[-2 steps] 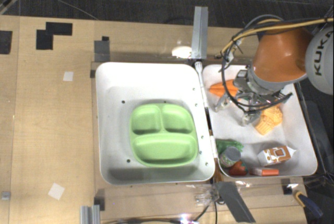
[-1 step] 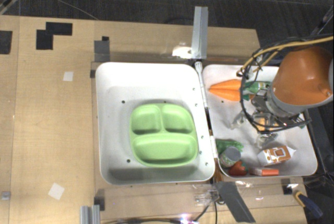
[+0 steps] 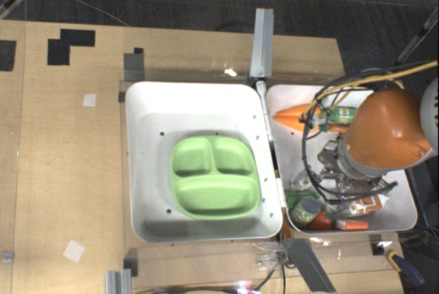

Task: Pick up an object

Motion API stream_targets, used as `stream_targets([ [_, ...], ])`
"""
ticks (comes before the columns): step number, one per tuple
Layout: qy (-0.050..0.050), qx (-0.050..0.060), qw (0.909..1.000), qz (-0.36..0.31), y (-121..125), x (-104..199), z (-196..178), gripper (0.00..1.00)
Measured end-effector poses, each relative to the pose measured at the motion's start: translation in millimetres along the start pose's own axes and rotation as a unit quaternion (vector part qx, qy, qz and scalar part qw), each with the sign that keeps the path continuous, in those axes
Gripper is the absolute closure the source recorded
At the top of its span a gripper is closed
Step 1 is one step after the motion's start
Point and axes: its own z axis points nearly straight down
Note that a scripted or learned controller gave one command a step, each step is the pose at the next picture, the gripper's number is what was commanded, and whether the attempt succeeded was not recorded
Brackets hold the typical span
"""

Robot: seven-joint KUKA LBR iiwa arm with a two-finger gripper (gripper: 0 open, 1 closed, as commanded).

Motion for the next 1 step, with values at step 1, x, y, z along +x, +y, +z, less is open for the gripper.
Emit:
stream_targets([
  [1, -0.008, 0.006, 0.9999, -0.004, -2.5, -6.9, -13.5, 1.0],
])
